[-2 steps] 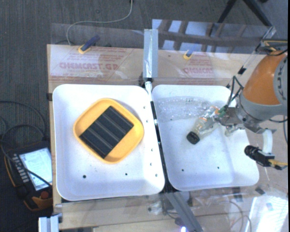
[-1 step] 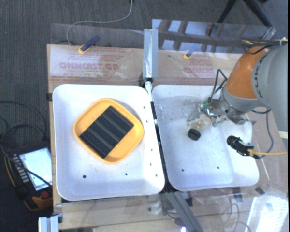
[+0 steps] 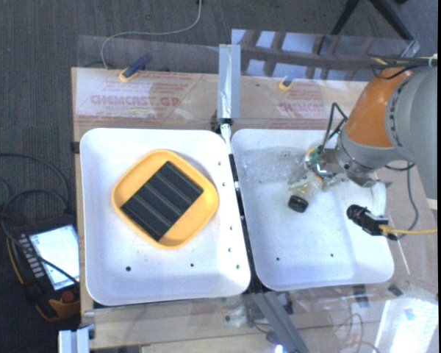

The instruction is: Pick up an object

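We look down on the bench [image 3: 88, 87] with its two white bins side by side. The left bin [image 3: 103, 271] carries a yellow, rounded-square dish [image 3: 132, 179] with a dark ribbed panel [image 3: 162, 199] lying on it, turned at an angle; the dish sits near the middle of that bin, a little toward the far edge. The right bin [image 3: 316, 263] holds a small object [image 3: 300, 199] with a dark round end and a paler part above it, lying in the far half of the bin, about midway between its left and right edges. Toward the far left corner of the same bin we see a patch of clear crinkled wrap [image 3: 268, 164], apart from the small object. The arm [image 3: 397, 116], grey with its orange band, comes in over the right bin's far right corner, and the gripper [image 3: 320, 164] sits low over the far half of that bin, just beside and above the small object. We cannot tell how the gripper stands, and we see nothing clearly between its tips; the small object looks to be lying on the bin floor. A black connector with a yellow cable [image 3: 367, 220] hangs near the bin's right edge. On the floor beyond the bench's left edge lies a handheld pendant [image 3: 48, 256] with a lit screen.
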Controlling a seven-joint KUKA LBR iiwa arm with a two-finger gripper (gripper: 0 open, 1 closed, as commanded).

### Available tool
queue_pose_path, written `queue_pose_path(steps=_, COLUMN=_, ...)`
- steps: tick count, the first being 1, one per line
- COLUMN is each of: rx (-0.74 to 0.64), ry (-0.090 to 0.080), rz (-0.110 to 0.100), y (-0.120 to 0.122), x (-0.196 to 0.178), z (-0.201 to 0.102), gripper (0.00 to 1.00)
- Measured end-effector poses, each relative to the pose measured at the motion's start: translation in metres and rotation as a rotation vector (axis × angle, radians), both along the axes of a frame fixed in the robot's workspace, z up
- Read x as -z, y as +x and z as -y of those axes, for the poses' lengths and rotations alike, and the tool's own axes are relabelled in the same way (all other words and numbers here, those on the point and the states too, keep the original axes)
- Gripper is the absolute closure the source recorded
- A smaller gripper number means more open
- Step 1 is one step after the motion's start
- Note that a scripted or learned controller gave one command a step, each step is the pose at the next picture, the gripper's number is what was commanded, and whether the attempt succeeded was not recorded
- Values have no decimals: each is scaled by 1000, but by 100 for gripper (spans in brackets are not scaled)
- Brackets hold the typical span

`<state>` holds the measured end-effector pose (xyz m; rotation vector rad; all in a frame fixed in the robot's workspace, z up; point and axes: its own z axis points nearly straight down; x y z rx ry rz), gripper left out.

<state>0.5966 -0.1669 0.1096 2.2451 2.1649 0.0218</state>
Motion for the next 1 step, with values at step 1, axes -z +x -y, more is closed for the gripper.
queue_pose_path(steps=1, rx=-31, ry=3, rz=-27, y=54, x=-95, z=-65, gripper=100)
